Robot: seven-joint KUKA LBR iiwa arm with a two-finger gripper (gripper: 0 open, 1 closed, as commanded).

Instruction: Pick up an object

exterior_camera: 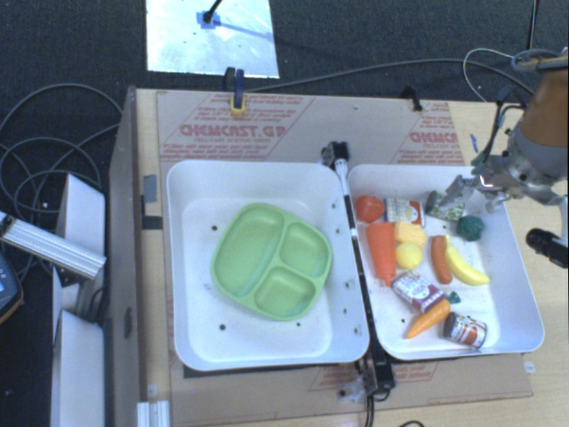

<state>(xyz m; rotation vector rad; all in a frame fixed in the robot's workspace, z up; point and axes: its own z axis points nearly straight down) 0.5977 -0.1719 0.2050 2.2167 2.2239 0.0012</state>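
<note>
Jaws state: can't tell, gripper [455, 199] sits over right bin's [524, 278] far edge beside the broccoli [470, 228]. Broccoli likely light, rigid plastic; pinch across the head.

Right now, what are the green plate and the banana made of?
The green plate looks like moulded plastic with a soft sheen and three pressed-in sections. The banana seems to be toy plastic: smooth, evenly yellow, without spots. I can't tell for sure from above.
</note>
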